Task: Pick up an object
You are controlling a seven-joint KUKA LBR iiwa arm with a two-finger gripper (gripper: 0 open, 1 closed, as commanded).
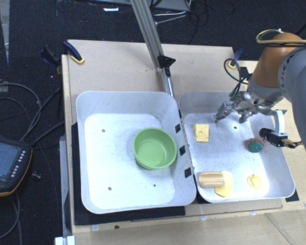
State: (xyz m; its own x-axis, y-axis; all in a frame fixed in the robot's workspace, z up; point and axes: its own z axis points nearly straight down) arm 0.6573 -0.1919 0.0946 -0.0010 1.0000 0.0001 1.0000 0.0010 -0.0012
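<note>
My gripper [231,116] hovers over the back of the right bin [275,162], open, with nothing between its fingers. A yellow cheese-like block [202,132] lies just left of and in front of it. To its right, closer to the front, sits a small teal ball [255,146]. A tan roll [210,179] rests against a yellow piece [225,189] at the bin's front. A small yellow object [254,181] lies to their right. A green bowl [154,148] stands in the left bin [99,137].
A slanted metal pole [149,29] comes down to the back edge between the two bins. Black clips [182,149] mark the shared rim. Blue-and-yellow clamps [71,51] hold the bench's back corners.
</note>
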